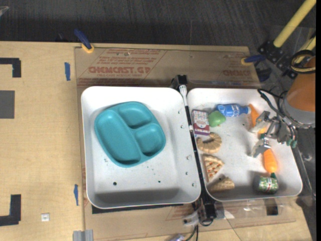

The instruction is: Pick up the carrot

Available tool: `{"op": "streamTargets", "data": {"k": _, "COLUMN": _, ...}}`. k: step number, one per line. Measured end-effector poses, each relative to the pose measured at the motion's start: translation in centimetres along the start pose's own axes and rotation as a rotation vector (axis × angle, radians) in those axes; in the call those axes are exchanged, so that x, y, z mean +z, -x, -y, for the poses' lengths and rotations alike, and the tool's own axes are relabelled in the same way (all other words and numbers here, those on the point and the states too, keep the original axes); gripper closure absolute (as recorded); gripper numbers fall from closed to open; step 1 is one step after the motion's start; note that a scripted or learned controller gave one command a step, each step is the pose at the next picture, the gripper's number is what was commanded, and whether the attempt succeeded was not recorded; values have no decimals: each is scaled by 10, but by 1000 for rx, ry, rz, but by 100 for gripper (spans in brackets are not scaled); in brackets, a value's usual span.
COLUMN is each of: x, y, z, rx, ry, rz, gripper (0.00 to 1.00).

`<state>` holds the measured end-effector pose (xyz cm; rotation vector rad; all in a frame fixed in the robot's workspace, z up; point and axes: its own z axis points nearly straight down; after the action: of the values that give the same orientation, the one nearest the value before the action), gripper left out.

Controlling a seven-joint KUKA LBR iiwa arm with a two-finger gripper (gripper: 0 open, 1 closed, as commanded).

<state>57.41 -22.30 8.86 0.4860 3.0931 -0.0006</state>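
Since the orange tapered plastic carrot [270, 160] lies just at six o'clock of the metal two-finger gripper [263, 145], whose opening I cannot tell, descend squarely over its middle.

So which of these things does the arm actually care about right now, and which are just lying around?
Part of the job:
carrot, in the right bin
tool, just above the carrot

Just lying about:
teal divided plate in the left bin
blue bottle
green round fruit
small carton
pizza slice
green can
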Motion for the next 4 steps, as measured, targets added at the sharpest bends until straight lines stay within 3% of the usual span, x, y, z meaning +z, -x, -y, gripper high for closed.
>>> {"op": "streamTargets", "data": {"k": 1, "x": -14, "y": 4, "z": -2, "rx": -3, "ry": 0, "rz": 14, "gripper": 100}}
{"op": "streamTargets", "data": {"k": 2, "x": -13, "y": 3, "z": -2, "rx": -3, "ry": 1, "rz": 11, "gripper": 0}}
{"op": "streamTargets", "data": {"k": 3, "x": 1, "y": 48, "z": -68, "rx": -304, "ry": -10, "rz": -28, "gripper": 0}}
{"op": "streamTargets", "data": {"k": 4, "x": 0, "y": 13, "z": -8, "rx": -457, "ry": 0, "rz": -1, "gripper": 0}}
